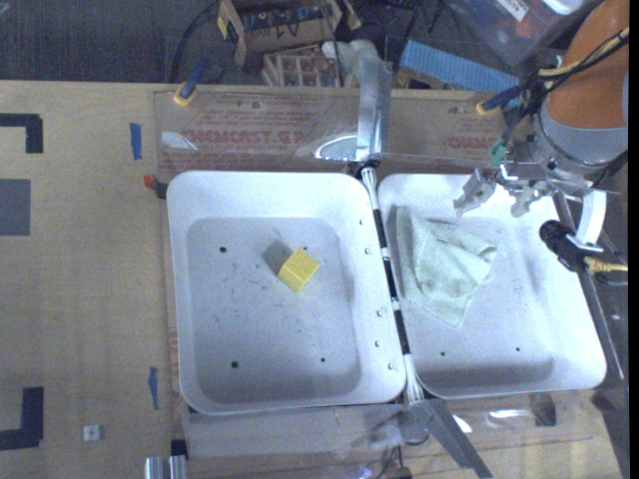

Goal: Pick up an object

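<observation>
Sitting side by side on the pale wooden table [80,297]: two shallow white plastic bins, rims touching along a middle seam. Lying alone near the middle of the left bin [200,367]: a small yellow cube-shaped block [299,268], tilted cornerwise, well apart from every wall, with bare floor all round it. Lying crumpled in the right bin [519,367]: a pale green cloth [441,262], pressing close to the seam-side wall and spreading toward the bin's middle, leaving the near half and the far right of that floor bare.

Hanging over the far edge of the right bin, reaching in from the right: the two-finger metal pincer [496,194] on the grey arm with its orange band [599,58]. Standing parted, a clear gap showing between the two fingertips, gripping nothing. Hovering just beyond the cloth's upper right corner, the left fingertip near it; actual contact not clear from this slant.
</observation>
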You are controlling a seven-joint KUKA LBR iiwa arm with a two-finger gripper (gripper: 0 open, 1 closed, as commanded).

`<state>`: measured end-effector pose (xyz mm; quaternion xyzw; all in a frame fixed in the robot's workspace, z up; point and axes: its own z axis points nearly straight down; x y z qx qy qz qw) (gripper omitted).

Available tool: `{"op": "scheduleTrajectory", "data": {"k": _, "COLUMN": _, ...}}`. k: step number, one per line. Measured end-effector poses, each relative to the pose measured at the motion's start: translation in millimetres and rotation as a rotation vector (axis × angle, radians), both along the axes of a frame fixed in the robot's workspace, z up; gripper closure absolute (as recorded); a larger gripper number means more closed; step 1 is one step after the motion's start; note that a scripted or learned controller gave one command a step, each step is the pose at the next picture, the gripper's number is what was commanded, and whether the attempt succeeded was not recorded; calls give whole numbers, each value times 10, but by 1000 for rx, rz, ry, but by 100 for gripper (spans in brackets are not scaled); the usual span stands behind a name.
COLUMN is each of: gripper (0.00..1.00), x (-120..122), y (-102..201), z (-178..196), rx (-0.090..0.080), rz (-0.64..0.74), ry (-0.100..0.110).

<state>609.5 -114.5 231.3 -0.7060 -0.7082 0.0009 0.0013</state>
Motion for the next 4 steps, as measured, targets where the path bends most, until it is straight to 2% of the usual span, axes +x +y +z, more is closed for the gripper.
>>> {"op": "scheduleTrajectory", "data": {"k": 1, "gripper": 0, "x": -266, "y": -137, "z": -1332, "rx": -1, "rz": -37, "ry": -12}}
{"op": "scheduleTrajectory", "data": {"k": 2, "gripper": 0, "x": -776, "y": -41, "z": -1386, "rx": 6, "rz": -624, "ry": -23}}
{"op": "scheduleTrajectory", "data": {"k": 3, "gripper": 0, "x": -786, "y": -229, "z": -1336, "rx": -1, "rz": -623, "ry": -7}}
{"op": "scheduleTrajectory", "data": {"k": 4, "gripper": 0, "x": -786, "y": -229, "z": -1336, "rx": -1, "rz": -622, "ry": -7}}
